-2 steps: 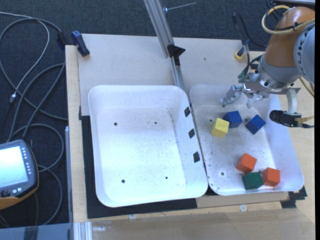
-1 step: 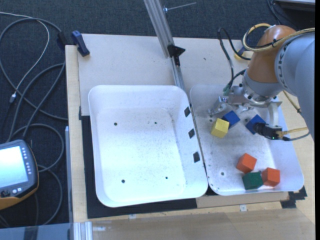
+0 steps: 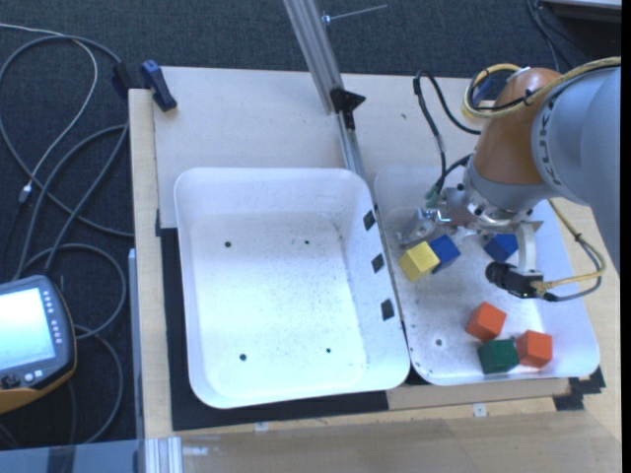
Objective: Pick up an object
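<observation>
My gripper (image 3: 431, 227) hangs low over the upper left part of the right bin (image 3: 562, 363). Directly under it, on its near side, a yellow block (image 3: 418, 261) and a blue block (image 3: 445, 250) sit pressed together on the bin floor. The grey and orange arm covers the bin's back right part. I cannot make out whether either block sits inside the gripper. A second blue block (image 3: 501, 245) peeks out from under the wrist.
Two orange blocks (image 3: 486, 320) (image 3: 534, 347) and a green block (image 3: 498, 356) lie near the right bin's front. The left bin (image 3: 197, 205) stands beside it, with a slanted metal pole (image 3: 315, 47) behind. Cables hang off the wrist.
</observation>
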`<state>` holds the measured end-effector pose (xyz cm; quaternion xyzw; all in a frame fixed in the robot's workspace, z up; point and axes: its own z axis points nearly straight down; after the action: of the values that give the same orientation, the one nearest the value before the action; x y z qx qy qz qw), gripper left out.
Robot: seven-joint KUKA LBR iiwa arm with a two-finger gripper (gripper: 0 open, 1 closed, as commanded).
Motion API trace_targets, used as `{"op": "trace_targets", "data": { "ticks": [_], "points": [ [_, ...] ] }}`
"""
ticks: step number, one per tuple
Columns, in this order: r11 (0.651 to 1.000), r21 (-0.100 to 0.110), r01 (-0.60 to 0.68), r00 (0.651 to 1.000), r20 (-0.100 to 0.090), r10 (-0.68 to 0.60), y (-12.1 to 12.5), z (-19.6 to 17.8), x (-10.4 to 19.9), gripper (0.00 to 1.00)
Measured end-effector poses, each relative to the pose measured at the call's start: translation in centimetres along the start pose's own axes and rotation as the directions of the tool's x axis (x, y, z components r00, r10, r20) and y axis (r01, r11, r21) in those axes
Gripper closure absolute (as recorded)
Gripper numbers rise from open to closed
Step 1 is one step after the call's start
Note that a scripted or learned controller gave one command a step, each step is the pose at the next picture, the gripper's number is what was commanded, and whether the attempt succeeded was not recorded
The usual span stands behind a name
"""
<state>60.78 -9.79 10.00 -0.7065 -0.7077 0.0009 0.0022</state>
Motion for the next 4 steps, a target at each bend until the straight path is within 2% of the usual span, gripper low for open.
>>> {"op": "trace_targets", "data": {
  "ticks": [1,2,3,4],
  "points": [
    [1.0,-0.006,-0.001,1.0,0.0,0.001,0.2,-1.1,-0.1,1.0],
    [1.0,-0.008,-0.007,1.0,0.006,0.008,-0.7,-2.1,-11.6,1.0],
    [1.0,-0.012,0.005,1.0,0.001,-0.005,-0.6,-6.4,-5.5,1.0],
    [1.0,-0.007,-0.001,1.0,0.002,0.001,-0.7,-6.1,-5.8,0.0]
  ]
}}
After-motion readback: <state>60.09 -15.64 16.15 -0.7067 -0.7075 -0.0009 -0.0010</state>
